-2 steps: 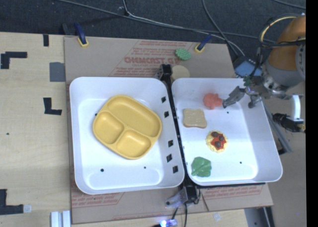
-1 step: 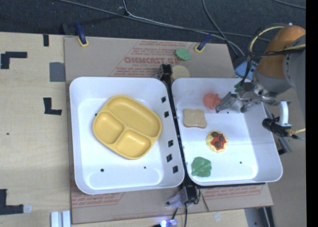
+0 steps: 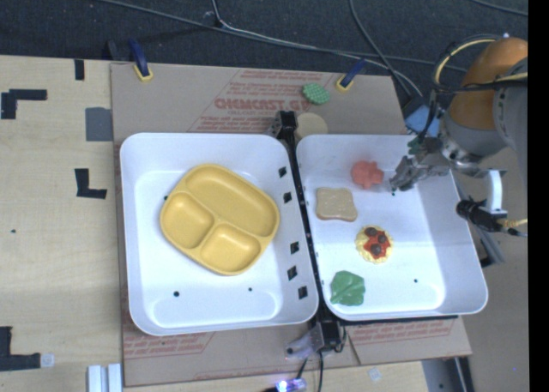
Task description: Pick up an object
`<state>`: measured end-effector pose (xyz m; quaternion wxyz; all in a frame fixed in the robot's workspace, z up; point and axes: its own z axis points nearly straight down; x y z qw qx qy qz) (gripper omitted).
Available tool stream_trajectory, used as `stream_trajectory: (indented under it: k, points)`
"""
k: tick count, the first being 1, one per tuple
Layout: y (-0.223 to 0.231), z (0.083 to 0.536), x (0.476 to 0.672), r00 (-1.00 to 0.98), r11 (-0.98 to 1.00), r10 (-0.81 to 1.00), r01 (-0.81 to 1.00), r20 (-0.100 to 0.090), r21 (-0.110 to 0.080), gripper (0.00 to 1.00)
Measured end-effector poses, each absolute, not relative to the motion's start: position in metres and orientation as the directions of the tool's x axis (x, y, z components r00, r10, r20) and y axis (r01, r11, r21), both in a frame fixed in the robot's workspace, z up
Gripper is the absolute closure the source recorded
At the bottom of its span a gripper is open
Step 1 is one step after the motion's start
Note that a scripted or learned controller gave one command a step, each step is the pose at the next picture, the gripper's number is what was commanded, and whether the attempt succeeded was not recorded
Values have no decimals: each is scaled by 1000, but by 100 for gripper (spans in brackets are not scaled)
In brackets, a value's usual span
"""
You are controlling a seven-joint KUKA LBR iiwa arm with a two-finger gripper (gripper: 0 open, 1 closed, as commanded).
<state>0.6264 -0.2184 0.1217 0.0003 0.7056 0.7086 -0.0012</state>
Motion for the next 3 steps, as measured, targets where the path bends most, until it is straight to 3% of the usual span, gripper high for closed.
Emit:
stream_trajectory:
  k: [3]
  points:
    - [-220,294,621,-2,2,1000,1000,-1,2,100]
